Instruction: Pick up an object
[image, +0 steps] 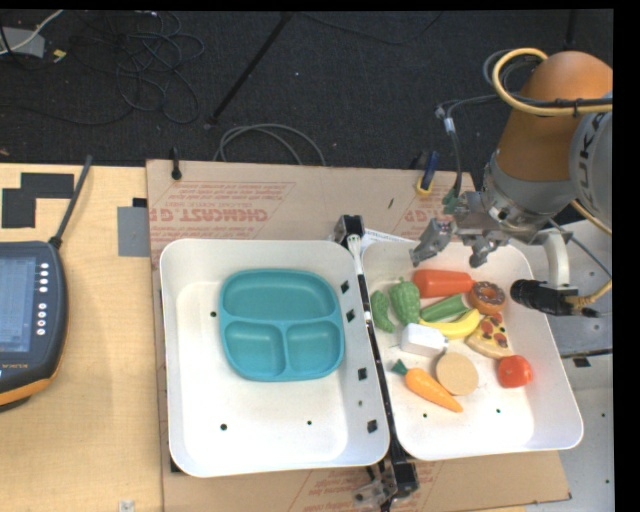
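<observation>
In the right bin (540, 425), centre-right of the frame, a toy carrot (434, 389) lies with its long axis slanting, tip toward lower right. The arm (550, 120) reaches from the upper right; its jaws (460, 238) hang spread open above the bin's upper edge, gripping nothing.

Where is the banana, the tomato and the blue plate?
banana (455, 325): camera view, middle of its yellow curve.
tomato (514, 371): camera view, centre of the red ball.
blue plate (275, 300): camera view, its upper compartment.
</observation>
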